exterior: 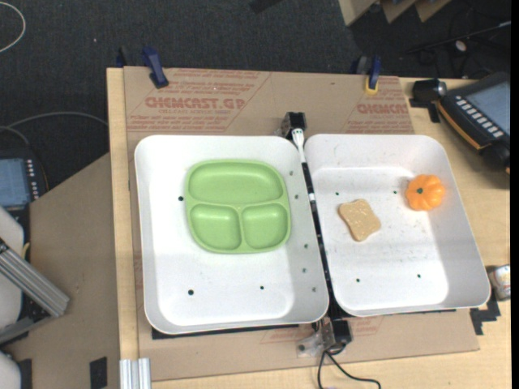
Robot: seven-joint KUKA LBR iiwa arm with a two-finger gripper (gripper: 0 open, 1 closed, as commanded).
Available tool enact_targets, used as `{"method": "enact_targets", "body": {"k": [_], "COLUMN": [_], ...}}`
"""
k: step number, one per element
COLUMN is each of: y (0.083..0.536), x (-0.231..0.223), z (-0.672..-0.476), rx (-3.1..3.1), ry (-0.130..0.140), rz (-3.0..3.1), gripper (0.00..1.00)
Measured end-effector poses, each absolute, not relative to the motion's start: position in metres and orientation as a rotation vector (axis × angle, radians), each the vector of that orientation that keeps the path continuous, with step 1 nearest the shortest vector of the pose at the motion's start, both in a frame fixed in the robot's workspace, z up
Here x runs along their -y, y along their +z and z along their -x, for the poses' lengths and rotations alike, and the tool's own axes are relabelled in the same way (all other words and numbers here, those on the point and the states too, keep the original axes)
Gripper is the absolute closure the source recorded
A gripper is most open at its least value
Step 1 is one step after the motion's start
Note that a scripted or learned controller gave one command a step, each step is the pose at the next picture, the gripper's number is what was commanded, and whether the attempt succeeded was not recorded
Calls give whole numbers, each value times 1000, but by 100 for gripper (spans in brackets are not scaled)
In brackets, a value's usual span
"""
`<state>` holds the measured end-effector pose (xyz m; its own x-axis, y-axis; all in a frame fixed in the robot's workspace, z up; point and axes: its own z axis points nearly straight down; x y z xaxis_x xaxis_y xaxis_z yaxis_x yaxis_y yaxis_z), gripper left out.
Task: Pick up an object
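White bins: two shallow bins sat side by side on the bench; left bin (162,290), right bin (438,282).
Green plate (238,206): lay in the left bin, three compartments, nothing in them; prob. stiff plastic, wide and flat, hard for two fingers except at the rim.
Bread slice (359,220): tan toy toast, lay flat near the middle of the right bin; looked light and stiff, thin, so take it across the short sides.
Pumpkin (425,192): small, orange, ribbed, near the right bin's far right side, well apart from the bread; looked light, round, maybe slippery; grip across the middle.
Gripper: state could not be told.
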<state>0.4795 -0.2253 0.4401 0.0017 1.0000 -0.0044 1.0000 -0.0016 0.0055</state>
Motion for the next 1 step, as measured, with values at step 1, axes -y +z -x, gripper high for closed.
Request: {"method": "enact_targets", "body": {"k": [1], "y": [442], "x": [224], "z": [-480], "rx": [-2218], "ry": [1], "rz": [-2217], "gripper": [100]}}
